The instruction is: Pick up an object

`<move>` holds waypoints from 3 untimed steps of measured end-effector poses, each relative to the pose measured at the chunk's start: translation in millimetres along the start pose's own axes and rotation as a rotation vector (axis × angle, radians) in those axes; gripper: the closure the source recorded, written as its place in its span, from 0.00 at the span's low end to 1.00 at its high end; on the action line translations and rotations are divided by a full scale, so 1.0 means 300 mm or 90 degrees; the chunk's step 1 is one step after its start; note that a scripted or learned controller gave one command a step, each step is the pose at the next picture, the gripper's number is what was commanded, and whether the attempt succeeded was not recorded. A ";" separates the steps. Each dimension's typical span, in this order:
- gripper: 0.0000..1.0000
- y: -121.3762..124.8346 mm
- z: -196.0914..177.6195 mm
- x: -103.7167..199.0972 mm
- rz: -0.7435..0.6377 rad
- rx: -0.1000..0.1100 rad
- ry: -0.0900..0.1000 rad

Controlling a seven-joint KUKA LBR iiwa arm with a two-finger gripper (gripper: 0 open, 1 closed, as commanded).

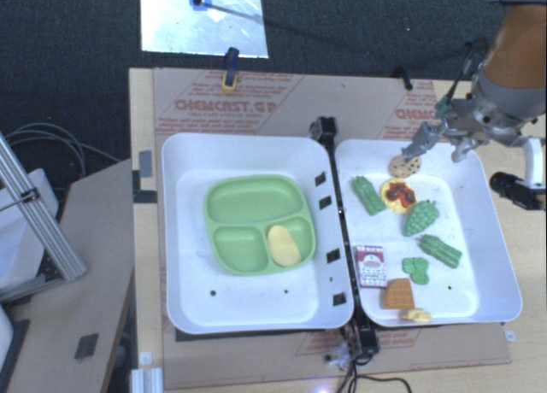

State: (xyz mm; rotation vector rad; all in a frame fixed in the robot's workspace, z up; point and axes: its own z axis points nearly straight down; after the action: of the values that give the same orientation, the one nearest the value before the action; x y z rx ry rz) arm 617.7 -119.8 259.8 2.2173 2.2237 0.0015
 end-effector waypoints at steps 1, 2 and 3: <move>0.00 -0.223 0.246 0.247 -0.004 0.008 0.003; 0.00 -0.360 0.253 0.460 -0.004 0.003 0.002; 0.00 -0.204 0.249 0.247 0.004 -0.002 -0.002</move>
State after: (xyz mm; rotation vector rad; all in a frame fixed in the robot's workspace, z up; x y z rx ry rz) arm 556.5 -46.0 185.0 2.2206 2.2142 0.0030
